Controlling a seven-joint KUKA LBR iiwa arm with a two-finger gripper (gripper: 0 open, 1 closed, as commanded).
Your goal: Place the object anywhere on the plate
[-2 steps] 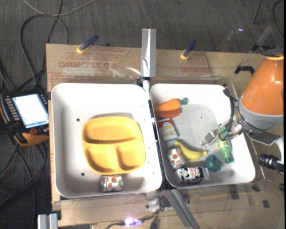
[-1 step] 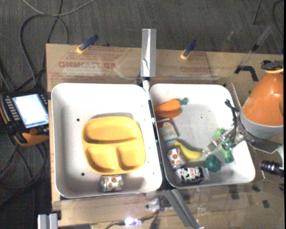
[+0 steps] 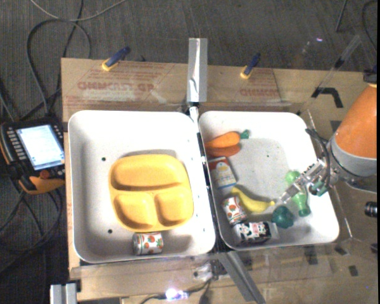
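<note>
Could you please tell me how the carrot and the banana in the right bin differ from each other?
The carrot is orange with a green top; the banana is yellow. The carrot is stubby and fairly straight, the banana slimmer and curved. The carrot lies at the bin's far left corner against the wall, apart from other items, while the banana lies nearer the front amid cans, close to the end effector. Both lie flat in the right bin.
</note>
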